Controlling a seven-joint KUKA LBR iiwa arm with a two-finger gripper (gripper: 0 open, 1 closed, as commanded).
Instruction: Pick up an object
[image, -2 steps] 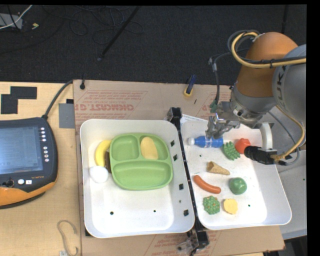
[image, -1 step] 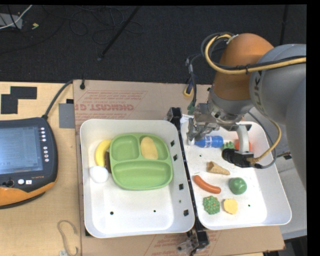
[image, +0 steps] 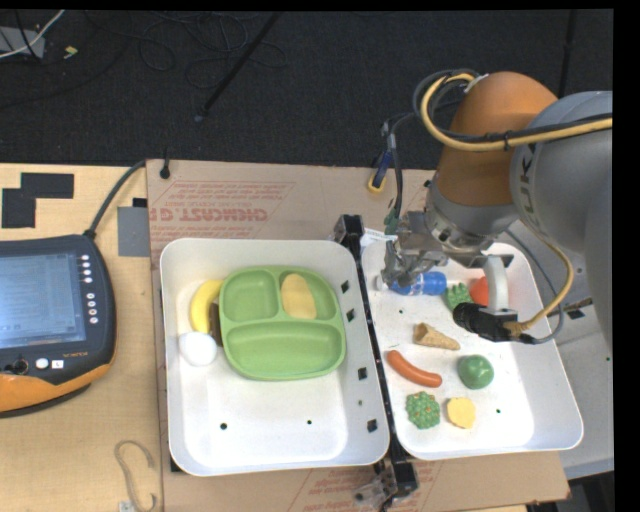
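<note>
Gripper (image: 404, 272) over blue object (image: 422, 284)

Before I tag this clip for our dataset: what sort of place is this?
Most likely a robotics lab bench: a robot arm reaches over two white bins of toy food such as a plastic sausage, with a control tablet beside them.

Red print on cardboard sheet (image: 230, 205) — upside down, not legible
</note>
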